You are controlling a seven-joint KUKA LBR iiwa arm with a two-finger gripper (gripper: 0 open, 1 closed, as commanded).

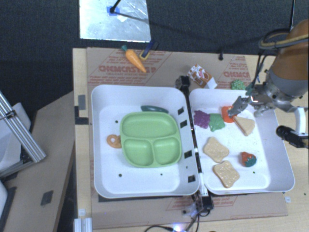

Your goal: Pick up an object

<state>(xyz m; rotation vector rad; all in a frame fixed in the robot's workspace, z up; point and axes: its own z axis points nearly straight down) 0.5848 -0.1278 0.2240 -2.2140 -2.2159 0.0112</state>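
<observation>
I have lifted nothing yet. My gripper (235, 108) hangs at the far edge of the right bin (277, 175), over an orange piece (227, 114); whether my fingers are parted or closed I cannot tell. That bin also holds purple grapes (201, 118), two toast slices (216, 150) and a strawberry (248, 159). The left bin (104, 178) holds a green divided plate (149, 138).

This is a robotics lab set up for testing. A plywood table (58, 124) carries a cardboard sheet (159, 64) under two white bins (99, 144), stocked with toy food such as a plastic carrot (134, 60) and foam bread slices (216, 150). Dark fabric (38, 33) forms the backdrop, aluminium framing (17, 134) stands at the left, and cables (193, 216) run along the front edge.
</observation>
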